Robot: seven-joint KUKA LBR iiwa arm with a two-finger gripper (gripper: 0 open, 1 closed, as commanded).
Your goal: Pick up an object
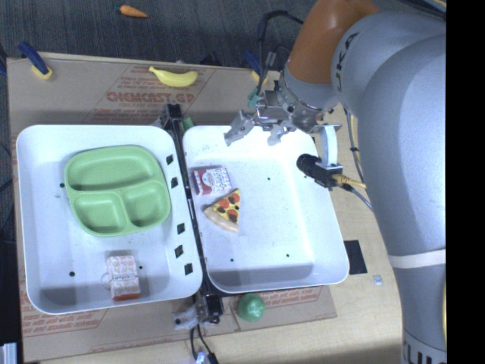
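A: Where's the gripper (pixel 260 127) rn?

B: Over the back edge of the right bin (pixel 326 226), near its far left corner. Arm (pixel 379 74) comes in from the right, orange band above the wrist.

A: Open or closed?

B: Fingers look spread apart w/ nothing between them, so open, though the glare on the bin under them makes it a bit hard to read.

A: What's in that bin?

B: Two things, both on the left side, well short of the gripper. A red-and-white packet (pixel 211 180) near the divider, and a pizza slice (pixel 226 211) just in front of it, almost touching. Rest of the bin floor is bare white.

A: Left bin (pixel 30 203)?

B: Green tray (pixel 117 189) w/ three compartments, sitting in the back half. A small carton (pixel 122 275) lies toward the front, apart from the tray.

A: Anything outside the bins?

B: Yeah. Banana (pixel 173 76) on the cardboard behind the bins. Green ball (pixel 251 307) on the counter at the front, just beside the right bin's front edge. Carrot (pixel 133 10) on the dark floor at the back. Blue clamp (pixel 35 60) at the cardboard's back left corner.

A: Gripper touching any of it?

B: No, it's clear of packet & pizza slice.
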